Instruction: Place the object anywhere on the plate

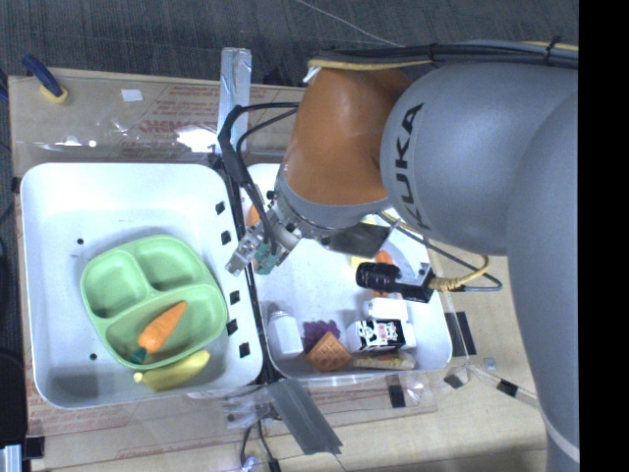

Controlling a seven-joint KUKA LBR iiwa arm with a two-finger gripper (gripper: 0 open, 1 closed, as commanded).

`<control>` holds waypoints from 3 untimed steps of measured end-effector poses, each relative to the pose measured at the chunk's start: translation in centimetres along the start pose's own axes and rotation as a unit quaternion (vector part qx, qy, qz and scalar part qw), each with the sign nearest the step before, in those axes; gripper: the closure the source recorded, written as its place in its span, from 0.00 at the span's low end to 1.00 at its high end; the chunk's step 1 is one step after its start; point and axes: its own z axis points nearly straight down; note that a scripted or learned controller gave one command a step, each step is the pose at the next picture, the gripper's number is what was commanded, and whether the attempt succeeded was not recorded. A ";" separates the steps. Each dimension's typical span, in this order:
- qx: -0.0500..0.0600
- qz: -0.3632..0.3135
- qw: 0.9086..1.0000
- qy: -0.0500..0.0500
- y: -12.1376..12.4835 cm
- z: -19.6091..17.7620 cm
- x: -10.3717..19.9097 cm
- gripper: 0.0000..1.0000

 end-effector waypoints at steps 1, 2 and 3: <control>0.000 0.000 1.000 0.000 0.0 0.0 0.0 0.00; 0.000 0.000 1.000 0.000 0.0 0.0 0.0 0.00; 0.000 0.000 1.000 0.000 0.0 0.0 0.0 0.00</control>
